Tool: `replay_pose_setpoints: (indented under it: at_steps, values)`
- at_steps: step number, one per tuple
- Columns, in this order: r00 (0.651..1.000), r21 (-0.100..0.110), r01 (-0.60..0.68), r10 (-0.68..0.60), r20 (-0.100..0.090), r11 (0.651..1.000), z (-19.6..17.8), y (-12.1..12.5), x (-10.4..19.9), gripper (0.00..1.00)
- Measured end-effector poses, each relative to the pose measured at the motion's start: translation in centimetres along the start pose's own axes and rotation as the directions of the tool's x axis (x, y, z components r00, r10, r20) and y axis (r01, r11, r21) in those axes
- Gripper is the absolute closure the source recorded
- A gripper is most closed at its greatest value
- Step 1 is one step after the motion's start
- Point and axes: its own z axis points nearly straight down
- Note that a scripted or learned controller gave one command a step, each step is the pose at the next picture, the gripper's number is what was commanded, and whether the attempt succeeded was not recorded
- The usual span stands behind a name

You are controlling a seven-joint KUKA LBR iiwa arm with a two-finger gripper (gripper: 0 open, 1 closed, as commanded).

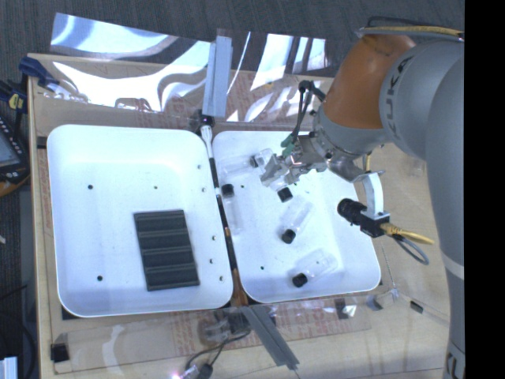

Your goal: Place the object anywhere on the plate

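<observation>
You are looking down on two shallow white bins with rounded corners, set side by side on a pale wooden counter point(47, 322). The left bin point(102, 172) has a smooth, glossy floor dotted with a few small dark holes. On that floor, toward its near middle, lies the plate point(166, 249): a flat, dark grey rectangle with raised ribs running across it.

The right bin point(355, 279) holds several small clear vials with black caps. One vial point(293, 222) lies tilted in the middle, and another point(312, 268) lies near the front edge. A third point(227, 202) rests along the left wall of that bin, and a fourth point(245, 163) sits near the back.

The arm's grey shell and orange band fill your upper right. Its tool point(278, 172), a cluster of bare metal parts, hangs low over the back half of the right bin. A small black cap point(284, 193) shows just below it. You cannot tell from this view whether the tool is spread or closed, nor whether anything sits in it.
</observation>
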Motion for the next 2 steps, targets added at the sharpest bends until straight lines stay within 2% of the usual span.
replay_pose_setpoints:
  at_steps: [1,2]
  values:
    - [0.999,0.005,0.049,-0.049,-0.001,0.999,3.7,-2.4,8.6,1.00]
    - [0.987,0.003,0.163,-0.163,-0.002,0.987,3.7,-8.6,10.5,1.00]
